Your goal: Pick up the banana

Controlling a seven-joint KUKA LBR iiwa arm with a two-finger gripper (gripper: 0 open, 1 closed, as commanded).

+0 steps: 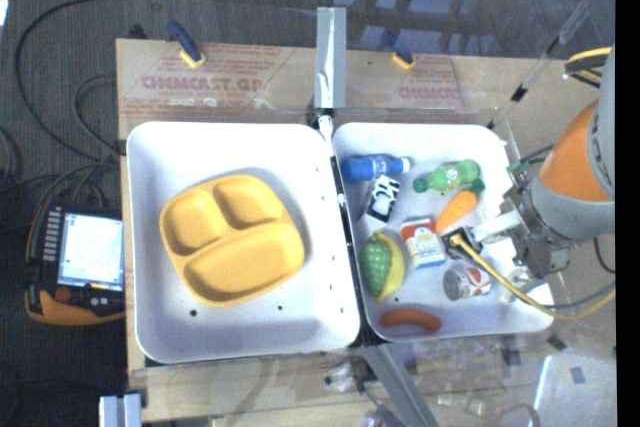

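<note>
1. The gripper [525,253] is being held over the right edge of the right bin [490,140]. Its degree of opening cannot be told from this view. Nothing is being seen in its grasp.
2. This position at the rim is judged to be a staging one, since the bin's contents are being left uncovered.
3. The can [467,282] and the carrot [456,210] are lying nearest the gripper. Beyond them, the carton [425,245] is standing between the gripper and the banana [398,267].
4. The banana is lying at the left side of the right bin, well apart from the gripper. It is being pressed against a green item [375,263] on its left, and the carton is lying just beside it on its right. The sausage [410,320] is lying near it, by the front wall.
5. The task is judged as not yet begun. Because the banana is being crowded on both sides, a descent from above is being called for. A wide grasp is judged likely to catch the green item or the carton.
6. The left bin [150,155] is being occupied by a yellow tray [232,237], which is playing no part in the task.
</note>
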